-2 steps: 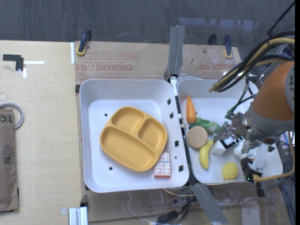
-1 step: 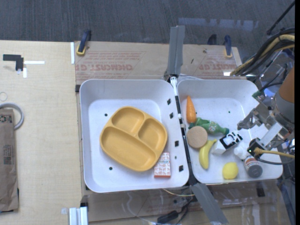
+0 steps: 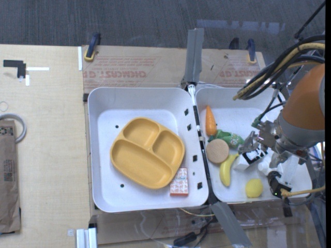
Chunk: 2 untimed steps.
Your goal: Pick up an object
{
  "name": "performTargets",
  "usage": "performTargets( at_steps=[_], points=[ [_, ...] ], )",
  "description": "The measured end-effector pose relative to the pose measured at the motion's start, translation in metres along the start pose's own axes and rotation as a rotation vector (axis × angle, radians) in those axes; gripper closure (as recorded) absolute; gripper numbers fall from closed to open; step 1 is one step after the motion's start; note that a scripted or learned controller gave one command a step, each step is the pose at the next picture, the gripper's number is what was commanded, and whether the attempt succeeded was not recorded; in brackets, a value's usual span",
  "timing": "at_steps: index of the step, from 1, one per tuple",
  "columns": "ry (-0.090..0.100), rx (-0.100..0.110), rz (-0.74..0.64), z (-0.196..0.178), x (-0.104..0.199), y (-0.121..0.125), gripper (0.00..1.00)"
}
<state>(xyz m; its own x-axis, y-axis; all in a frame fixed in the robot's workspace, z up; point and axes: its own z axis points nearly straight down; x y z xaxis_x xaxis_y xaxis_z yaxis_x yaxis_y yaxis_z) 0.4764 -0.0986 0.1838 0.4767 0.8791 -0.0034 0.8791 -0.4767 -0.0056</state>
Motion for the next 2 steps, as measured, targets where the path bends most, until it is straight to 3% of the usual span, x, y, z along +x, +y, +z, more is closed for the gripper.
performTargets(
  at_steps=[1,2],
  points=[
    [0.0,-0.003,-0.277,-0.077,-0.049,0.027,0.0],
    [0.0,-0.003,-0.794,-0.007,0.007,-0.003,0.0]
  ],
)
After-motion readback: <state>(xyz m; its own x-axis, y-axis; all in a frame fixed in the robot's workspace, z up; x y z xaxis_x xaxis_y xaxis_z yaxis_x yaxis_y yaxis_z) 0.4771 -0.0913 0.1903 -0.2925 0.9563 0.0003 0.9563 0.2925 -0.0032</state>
